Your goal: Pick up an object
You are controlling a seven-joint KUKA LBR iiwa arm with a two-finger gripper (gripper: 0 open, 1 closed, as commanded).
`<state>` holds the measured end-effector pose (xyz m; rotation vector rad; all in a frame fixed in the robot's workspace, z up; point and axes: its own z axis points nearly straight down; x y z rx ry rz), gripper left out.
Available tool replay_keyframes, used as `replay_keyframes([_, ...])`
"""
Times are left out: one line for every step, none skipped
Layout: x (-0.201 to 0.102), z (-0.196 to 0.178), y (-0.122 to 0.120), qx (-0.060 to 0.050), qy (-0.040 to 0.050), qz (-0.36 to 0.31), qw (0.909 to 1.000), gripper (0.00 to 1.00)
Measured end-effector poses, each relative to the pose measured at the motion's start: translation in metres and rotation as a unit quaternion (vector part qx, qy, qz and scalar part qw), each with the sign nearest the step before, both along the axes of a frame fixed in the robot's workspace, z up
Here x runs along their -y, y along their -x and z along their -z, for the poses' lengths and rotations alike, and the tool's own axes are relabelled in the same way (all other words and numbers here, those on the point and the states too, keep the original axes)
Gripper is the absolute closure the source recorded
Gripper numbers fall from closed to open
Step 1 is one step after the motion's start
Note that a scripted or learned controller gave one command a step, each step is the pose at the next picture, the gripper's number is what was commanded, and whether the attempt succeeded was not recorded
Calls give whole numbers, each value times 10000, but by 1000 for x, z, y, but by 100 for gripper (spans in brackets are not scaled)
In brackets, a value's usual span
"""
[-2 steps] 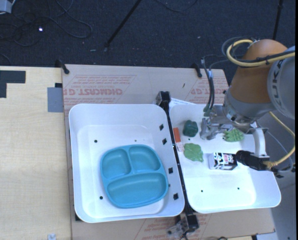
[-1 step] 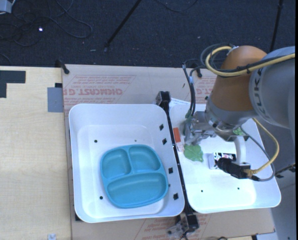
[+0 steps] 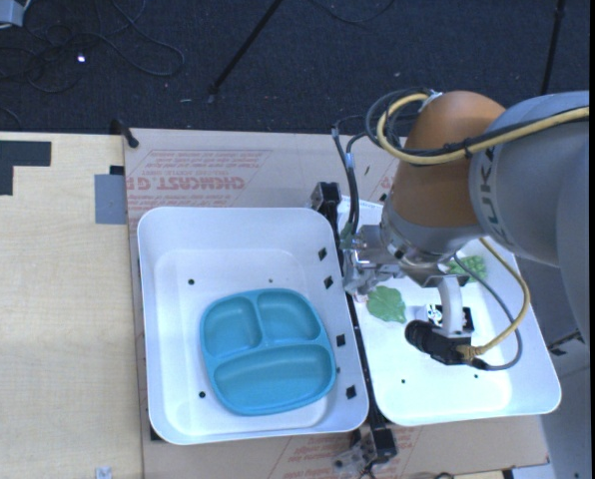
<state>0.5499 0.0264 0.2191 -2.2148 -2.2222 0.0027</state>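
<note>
Camera view puts the green toy (image 3: 385, 304) just beside the tool (image 3: 365, 270), on its near side; can't tell if the tool's open.

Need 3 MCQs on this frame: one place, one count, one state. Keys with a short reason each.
1. Where is the tray?
A. view-left bin
B. view-right bin
C. on the bare bench

2. How many compartments has it?
A. two
B. three
C. four

3. How does it lie?
A. flat, hollows up
B. flipped over
C. leaning on a wall

Key:
1 A: the blue tray sits within the view-left bin's walls.
2 B: two small hollows lie beside one long one.
3 A: its hollows face the camera and it rests on the bin floor.
</note>
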Motion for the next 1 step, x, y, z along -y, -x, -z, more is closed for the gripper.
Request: replay_keyframes([-57,-6,26,-10,-2,-8,10000,100])
